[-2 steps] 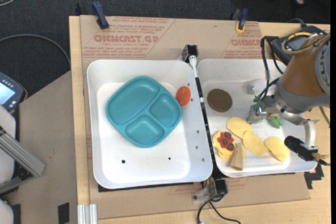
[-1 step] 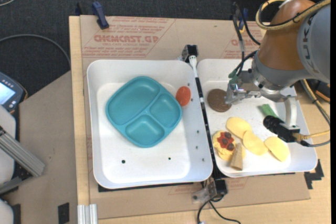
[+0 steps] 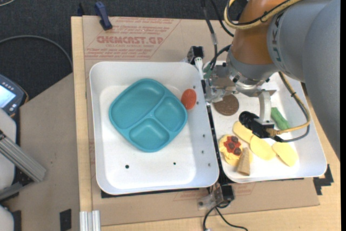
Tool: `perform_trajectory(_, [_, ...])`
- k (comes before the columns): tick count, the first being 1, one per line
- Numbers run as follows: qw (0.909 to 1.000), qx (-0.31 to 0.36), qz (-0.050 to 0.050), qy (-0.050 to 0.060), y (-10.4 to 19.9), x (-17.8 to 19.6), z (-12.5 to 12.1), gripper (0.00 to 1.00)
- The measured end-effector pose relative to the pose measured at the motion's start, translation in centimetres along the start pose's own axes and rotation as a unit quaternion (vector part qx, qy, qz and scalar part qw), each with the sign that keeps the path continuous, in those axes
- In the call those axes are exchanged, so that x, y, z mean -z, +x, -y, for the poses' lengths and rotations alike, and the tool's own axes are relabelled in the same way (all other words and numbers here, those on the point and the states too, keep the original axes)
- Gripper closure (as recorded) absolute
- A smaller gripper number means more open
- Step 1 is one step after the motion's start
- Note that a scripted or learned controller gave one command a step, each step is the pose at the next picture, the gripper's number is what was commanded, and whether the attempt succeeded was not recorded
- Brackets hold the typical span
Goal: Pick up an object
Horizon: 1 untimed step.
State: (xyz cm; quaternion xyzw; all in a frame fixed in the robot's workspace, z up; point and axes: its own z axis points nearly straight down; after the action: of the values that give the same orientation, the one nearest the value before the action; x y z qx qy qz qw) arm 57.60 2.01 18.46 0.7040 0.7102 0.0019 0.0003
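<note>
My gripper (image 3: 212, 91) hangs low over the divider between the two bins, at the upper left corner of the right bin (image 3: 311, 167). An orange-red ball (image 3: 188, 98) lies just to its left in the left bin (image 3: 102, 116), beside a teal divided plate (image 3: 147, 114). A brown round disc (image 3: 227, 106) lies just to the gripper's lower right in the right bin. The wrist hides the space under the gripper.
The right bin also holds yellow slices (image 3: 263, 147), a small pizza piece with red topping (image 3: 231, 149), a tan wedge (image 3: 244, 163) and a green piece (image 3: 279, 117). The arm covers that bin's upper half. A blue clamp (image 3: 103, 14) sits at the bench's far edge.
</note>
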Motion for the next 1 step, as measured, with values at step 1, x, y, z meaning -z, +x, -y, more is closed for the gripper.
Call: perform_trajectory(1, [1.0000, -0.007, 0.002, 0.003, -4.70, 0.04, 1.22, 1.00])
